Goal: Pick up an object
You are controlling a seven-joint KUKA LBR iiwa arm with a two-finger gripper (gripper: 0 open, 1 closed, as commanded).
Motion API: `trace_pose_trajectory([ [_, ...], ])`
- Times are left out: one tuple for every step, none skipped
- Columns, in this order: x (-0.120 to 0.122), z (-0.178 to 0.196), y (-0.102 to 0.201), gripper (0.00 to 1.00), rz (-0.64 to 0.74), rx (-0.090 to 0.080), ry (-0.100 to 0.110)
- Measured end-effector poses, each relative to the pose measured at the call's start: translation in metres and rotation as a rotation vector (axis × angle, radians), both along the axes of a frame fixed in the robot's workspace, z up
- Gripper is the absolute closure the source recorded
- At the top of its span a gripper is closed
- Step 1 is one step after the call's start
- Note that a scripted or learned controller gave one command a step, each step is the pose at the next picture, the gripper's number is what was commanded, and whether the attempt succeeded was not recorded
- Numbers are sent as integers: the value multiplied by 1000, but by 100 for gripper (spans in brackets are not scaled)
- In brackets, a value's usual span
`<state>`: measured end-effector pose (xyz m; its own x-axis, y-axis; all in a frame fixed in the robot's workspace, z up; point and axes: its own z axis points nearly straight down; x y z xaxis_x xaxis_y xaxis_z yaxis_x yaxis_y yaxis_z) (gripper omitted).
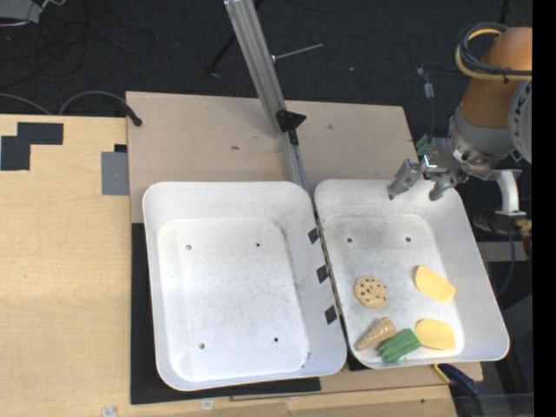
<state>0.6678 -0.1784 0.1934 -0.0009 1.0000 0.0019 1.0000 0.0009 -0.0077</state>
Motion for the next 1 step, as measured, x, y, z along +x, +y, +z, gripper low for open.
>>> trace_pose_trajectory([
  [1,3,0,0,4,-2,-4],
])
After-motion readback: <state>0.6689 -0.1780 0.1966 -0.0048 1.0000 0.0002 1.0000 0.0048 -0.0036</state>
